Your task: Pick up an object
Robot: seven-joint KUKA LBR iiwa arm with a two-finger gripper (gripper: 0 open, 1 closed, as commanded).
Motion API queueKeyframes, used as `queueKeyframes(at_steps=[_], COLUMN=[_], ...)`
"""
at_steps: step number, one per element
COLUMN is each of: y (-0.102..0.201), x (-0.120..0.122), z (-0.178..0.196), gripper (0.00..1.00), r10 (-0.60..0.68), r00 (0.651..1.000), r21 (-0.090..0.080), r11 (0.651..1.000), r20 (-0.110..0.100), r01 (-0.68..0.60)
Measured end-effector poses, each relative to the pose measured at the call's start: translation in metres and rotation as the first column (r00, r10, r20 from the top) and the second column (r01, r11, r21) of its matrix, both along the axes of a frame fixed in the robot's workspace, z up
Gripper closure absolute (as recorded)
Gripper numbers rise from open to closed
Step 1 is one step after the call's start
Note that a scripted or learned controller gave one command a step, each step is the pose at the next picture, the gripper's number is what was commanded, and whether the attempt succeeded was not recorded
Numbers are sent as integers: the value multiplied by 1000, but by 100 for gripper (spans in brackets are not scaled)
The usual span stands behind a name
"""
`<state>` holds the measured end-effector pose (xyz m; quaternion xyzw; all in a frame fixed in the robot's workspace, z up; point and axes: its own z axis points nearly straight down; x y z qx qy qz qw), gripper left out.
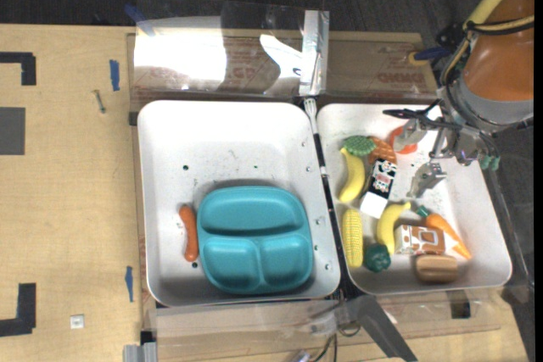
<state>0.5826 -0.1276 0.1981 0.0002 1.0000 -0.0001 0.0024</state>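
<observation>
Above the right bin [492, 208], over its far right part, the gripper [431, 169] hangs with spread fingers holding nothing, a banana [352, 175] well to its left.

Two white bins: the left bin [161, 131] and the right bin [492, 225]. The left holds one teal tray [253, 238] and one sausage [190, 233]. The right holds two bananas [352, 174], one corn cob [351, 238].

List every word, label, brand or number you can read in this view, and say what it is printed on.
Nothing here can be read for certain.
Brown board behind the bins: faint reddish lettering, too blurred to read.
Small black and white package in the right bin: markings too small to read.
Small brown carton in the right bin: label too small to read.
</observation>
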Motion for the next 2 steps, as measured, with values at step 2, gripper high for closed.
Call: queueKeyframes(at_steps=[2], y=[-13], x=[56], z=[-94], gripper=[0], r10=[8], r00=[1000], r21=[0], r11=[1000], r20=[4], r01=[-8])
